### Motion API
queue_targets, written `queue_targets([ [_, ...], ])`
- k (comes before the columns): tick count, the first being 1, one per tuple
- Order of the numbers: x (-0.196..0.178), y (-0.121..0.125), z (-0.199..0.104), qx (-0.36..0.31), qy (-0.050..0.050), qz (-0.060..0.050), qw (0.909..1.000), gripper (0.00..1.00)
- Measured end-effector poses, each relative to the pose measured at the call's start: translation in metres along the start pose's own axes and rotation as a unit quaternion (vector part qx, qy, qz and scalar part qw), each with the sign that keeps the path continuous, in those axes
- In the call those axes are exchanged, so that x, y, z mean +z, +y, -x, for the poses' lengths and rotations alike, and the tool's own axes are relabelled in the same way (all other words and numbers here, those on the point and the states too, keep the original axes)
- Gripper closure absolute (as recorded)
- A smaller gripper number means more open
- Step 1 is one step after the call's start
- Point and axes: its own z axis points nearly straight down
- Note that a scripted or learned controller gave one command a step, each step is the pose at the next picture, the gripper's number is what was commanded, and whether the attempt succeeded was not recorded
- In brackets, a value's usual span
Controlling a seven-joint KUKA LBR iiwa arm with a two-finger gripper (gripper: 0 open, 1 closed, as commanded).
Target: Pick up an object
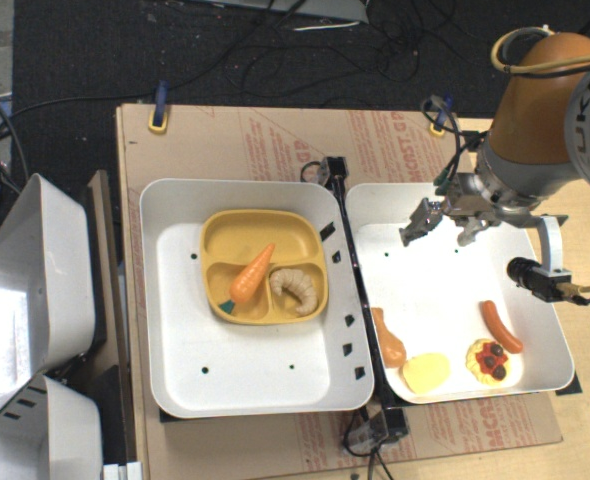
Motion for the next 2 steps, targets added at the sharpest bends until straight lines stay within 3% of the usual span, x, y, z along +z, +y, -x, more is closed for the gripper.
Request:
queue_targets([
  [1,-0.007,0.002,0.0,-0.001,-0.001,0.006,1.0,0.0],
  [2,0.05,0.012,0.004,0.0,-0.001,0.004,1.0,0.0],
])
